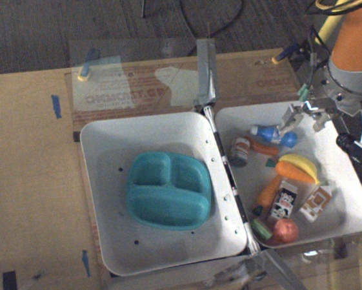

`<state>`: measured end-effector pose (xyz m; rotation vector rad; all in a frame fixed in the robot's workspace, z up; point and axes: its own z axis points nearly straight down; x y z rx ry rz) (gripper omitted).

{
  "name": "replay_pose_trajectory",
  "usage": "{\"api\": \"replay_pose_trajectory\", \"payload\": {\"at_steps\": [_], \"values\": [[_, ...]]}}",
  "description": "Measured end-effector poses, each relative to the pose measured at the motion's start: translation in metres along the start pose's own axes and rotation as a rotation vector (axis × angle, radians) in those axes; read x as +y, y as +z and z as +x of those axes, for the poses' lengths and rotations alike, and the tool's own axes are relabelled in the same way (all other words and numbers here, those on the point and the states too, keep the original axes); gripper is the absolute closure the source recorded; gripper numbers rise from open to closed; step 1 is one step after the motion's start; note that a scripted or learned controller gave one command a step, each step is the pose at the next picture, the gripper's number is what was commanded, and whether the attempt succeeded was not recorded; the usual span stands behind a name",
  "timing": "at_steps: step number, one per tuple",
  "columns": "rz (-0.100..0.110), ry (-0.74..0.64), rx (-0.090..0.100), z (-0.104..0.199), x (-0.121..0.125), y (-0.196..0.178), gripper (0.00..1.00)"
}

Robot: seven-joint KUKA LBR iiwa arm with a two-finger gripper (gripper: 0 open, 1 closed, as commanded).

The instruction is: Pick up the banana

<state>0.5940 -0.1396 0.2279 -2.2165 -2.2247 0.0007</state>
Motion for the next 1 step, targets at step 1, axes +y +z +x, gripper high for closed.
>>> {"api": "replay_pose_trajectory", "payload": {"at_steps": [1], "values": [[0.000,0.036,-0.001,-0.0571,-0.0708,0.0932,0.00]]}}
